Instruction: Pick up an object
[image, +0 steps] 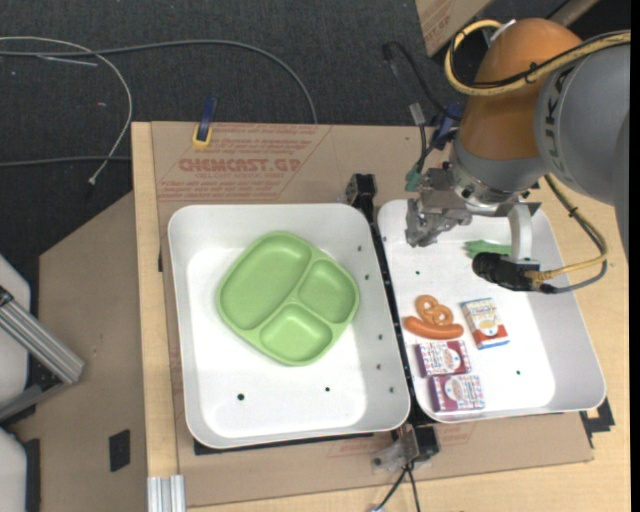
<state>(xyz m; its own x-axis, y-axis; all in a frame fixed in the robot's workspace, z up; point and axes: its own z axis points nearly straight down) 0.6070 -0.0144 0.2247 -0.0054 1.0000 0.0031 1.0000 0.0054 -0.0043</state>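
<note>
My gripper (428, 228) hangs over the back left part of the right bin (560, 330), above bare bin floor. In front of it lie a small pretzel (430, 306) and an orange hot dog (433, 327). To their right lies a small red and white box (484, 322). Two purple and white packets (441, 357) (456, 391) sit near the bin's front edge. A green item (486, 247) lies just right of the gripper, partly behind a black part of the arm.
The left bin (200, 390) holds a green divided plate (288, 297). Both bins rest on a cardboard sheet (240, 155). A black clamp (360, 188) sits at the back between the bins. The grey and orange arm (520, 90) reaches in from the upper right.
</note>
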